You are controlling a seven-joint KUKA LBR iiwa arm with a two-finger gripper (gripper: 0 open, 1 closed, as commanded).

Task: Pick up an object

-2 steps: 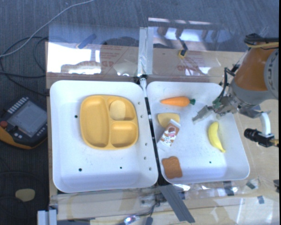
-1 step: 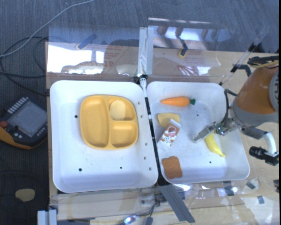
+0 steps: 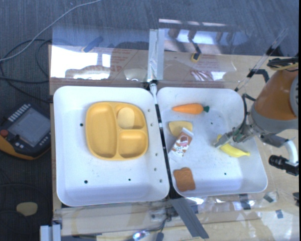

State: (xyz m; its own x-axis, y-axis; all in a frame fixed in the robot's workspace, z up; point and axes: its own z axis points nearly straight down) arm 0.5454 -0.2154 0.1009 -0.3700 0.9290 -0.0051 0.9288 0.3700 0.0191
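Gripper point(image 3: 230, 138) sits low in the right bin point(image 3: 251, 182), at the left end of a yellow banana-like piece point(image 3: 236, 150); whether it is parted, together or clamped on anything I cannot tell. Other candidates lie further left: a carrot point(image 3: 188, 108) at the far side, a yellow wedge point(image 3: 178, 127), a small carton point(image 3: 181, 143) and a brown slice point(image 3: 184, 178) near the front. A yellow tray point(image 3: 116, 130) rests in the left bin point(image 3: 70, 185). Risk, as I judge it: catching just the banana's tip, so it pivots and slips free on lifting.
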